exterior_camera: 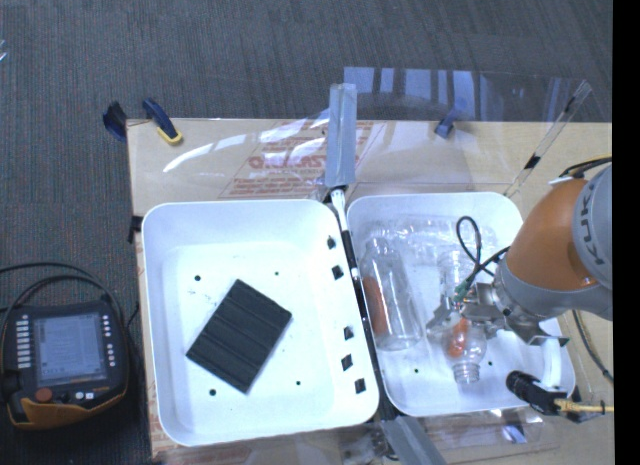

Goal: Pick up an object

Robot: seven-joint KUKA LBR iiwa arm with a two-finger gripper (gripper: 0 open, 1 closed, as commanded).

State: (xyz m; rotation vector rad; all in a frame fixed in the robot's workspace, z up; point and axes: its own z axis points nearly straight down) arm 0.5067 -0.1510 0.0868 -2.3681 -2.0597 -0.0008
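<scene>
A: What's in the bins?

B: Left bin (160, 253) has one dark ribbed slab (240, 335), flat on the floor, lying diagonal w/ its long axis running from lower left to upper right. Right bin (400, 405) holds clear plastic bottles. One big bottle (392, 298) lies just beside the divider, long axis roughly top-to-bottom in the view, something orange-red showing inside it along its left side. A smaller bottle (463, 348) w/ an orange patch sits nearer the bin's middle, long axis also roughly top-to-bottom, cap end toward the front rim.

A: And the arm?

B: Comes in from the right, orange band (545, 233) above the wrist. Gripper (470, 315) is low over the right bin, right at the smaller bottle's upper part (metal bits and clear plastic overlap there, hard to separate).

A: Grasping it?

B: Can't tell. Fingers aren't readable vs. the clear plastic, so open or closed is unknown, and contact w/ the bottle isn't certain.

A: Anything else?

B: Black cable (467, 238) loops above the gripper. Teach pendant (65, 353) on the floor left of the bench. Blue clamp (160, 121) at the bench's back left corner.
</scene>
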